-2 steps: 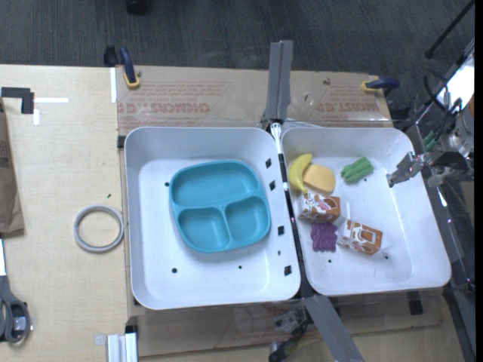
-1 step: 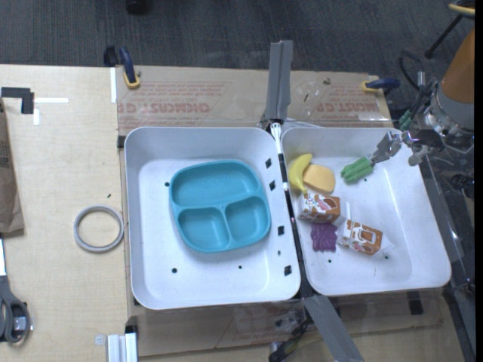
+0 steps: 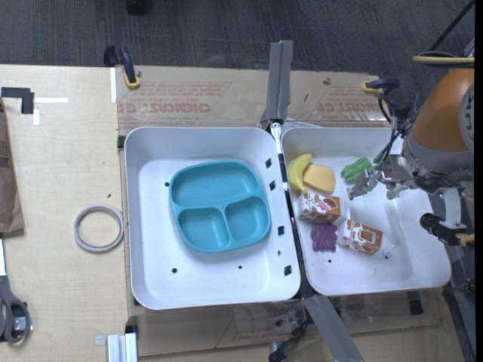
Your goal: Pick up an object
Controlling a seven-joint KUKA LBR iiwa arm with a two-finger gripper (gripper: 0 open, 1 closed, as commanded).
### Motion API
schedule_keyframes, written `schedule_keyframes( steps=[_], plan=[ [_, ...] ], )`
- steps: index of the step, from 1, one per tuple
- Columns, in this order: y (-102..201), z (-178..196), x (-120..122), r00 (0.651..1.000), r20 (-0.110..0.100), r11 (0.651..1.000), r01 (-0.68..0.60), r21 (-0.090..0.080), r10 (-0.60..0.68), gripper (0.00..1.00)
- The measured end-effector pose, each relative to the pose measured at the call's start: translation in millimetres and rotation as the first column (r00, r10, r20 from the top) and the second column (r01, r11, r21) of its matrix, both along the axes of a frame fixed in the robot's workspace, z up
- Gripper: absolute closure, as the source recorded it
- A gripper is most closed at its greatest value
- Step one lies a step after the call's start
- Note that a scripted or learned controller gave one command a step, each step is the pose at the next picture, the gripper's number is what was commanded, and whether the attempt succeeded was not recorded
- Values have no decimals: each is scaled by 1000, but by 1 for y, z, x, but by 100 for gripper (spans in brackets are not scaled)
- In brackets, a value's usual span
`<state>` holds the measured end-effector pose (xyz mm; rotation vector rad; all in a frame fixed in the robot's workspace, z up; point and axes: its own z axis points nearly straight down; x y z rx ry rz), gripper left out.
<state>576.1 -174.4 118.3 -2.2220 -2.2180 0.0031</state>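
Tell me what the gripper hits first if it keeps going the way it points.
Probably the green item just past the gripper, pointing left in the right bin; the yellow banana lies further along. Height is unclear.

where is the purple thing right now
In the camera view the purple object lies in the right bin, near its left wall, just below the small brown carton and left of the orange-and-white packet.

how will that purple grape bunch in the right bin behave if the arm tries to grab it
The small purple grape bunch looks like a moulded toy, so probably stiff and light. Its lumpy surface may give uneven contact and let it slip or twist. It lies flat on the right white bin's floor between two small printed cartons, so a push would likely slide it into one rather than roll it.
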Motion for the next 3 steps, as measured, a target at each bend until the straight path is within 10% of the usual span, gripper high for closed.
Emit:
schedule_keyframes(
  steps=[1, 3],
  plan=[
    [42, -23, 82, 998, -4, 998, -55, -1, 55, 0],
    [68, -27, 26, 974, 2, 974, -225, -1, 225, 0]
  ],
)
